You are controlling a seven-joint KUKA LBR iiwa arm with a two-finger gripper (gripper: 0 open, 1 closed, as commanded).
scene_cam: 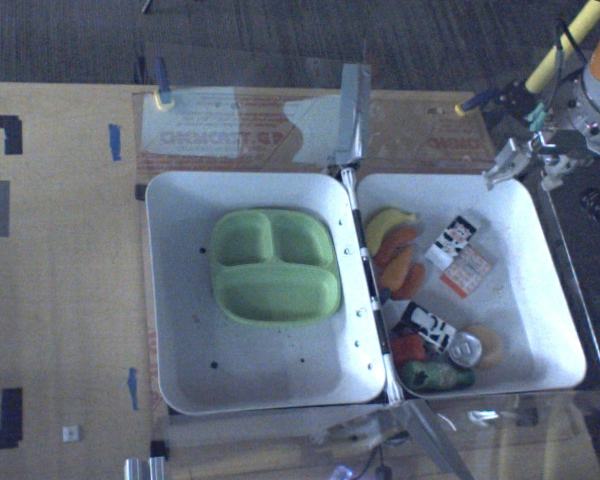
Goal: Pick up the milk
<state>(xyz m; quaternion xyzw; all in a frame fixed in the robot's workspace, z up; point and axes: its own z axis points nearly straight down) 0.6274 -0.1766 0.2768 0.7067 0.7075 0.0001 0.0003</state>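
The milk (pixel 451 240) is a small white carton with black cow patches, lying flat in the upper middle of the right bin (pixel 540 298). My gripper (pixel 528 168) hangs over the far right corner of that bin, up and to the right of the milk and well apart from it. Its fingers look spread open with nothing between them.
An orange-and-white packet (pixel 467 271) touches the milk. A banana (pixel 385 224) and orange pieces (pixel 400 263) lie along the divider. A black-and-white pack (pixel 430 328), a can (pixel 465 349) and a green item (pixel 435 375) crowd the near side. A green divided plate (pixel 275 265) sits in the left bin (pixel 180 348).
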